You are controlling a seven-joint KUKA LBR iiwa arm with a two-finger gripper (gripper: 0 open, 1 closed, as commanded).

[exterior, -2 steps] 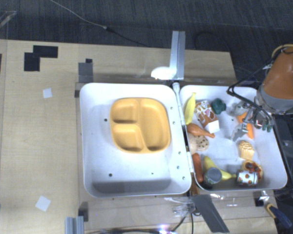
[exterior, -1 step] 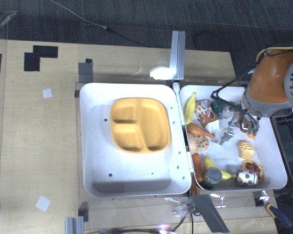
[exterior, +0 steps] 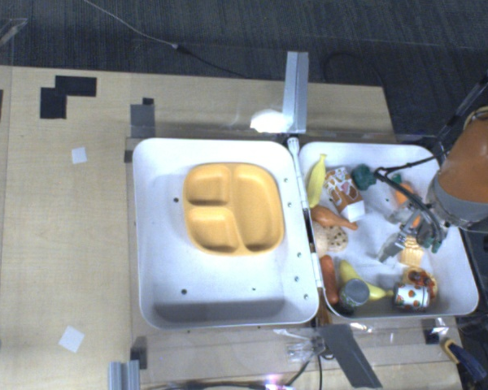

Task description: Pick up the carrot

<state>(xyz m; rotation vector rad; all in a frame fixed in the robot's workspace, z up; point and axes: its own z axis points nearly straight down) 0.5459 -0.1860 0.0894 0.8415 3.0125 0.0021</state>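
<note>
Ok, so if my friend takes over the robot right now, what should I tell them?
Gripper: down in the right bin, near its right side. I can't tell if it is open or shut.
Carrot: probably the orange piece in the upper part of that bin. It lies just above the gripper in the view and is partly crossed by a cable.
Done: the arm has reached into the right bin.
Left: get the gripper onto the carrot, close on it and lift it.
</note>
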